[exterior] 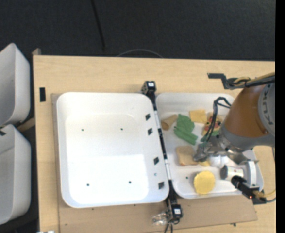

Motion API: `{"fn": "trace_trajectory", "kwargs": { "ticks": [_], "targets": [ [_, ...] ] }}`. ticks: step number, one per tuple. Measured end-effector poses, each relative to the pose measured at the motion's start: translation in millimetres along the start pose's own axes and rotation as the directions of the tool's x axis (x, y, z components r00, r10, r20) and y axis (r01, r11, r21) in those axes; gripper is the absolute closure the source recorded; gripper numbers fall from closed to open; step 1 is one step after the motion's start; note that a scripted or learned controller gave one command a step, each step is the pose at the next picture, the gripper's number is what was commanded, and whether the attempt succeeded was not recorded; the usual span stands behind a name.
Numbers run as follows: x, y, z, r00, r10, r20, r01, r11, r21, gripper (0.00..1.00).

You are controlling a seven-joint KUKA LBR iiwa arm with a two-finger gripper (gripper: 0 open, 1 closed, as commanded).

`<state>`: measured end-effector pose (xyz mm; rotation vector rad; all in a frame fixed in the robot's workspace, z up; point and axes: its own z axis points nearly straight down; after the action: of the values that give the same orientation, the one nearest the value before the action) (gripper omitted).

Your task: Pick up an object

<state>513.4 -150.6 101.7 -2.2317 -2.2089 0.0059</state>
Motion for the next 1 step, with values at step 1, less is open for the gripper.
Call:
{"fn": "trace_trajectory", "kwargs": {
  "ticks": [1],
  "targets": [
    [106.0, 25.9, -105.9, 1.0, -0.022, -0.003, 0.022, 1.0, -0.016, 1.0]
  ]
}}
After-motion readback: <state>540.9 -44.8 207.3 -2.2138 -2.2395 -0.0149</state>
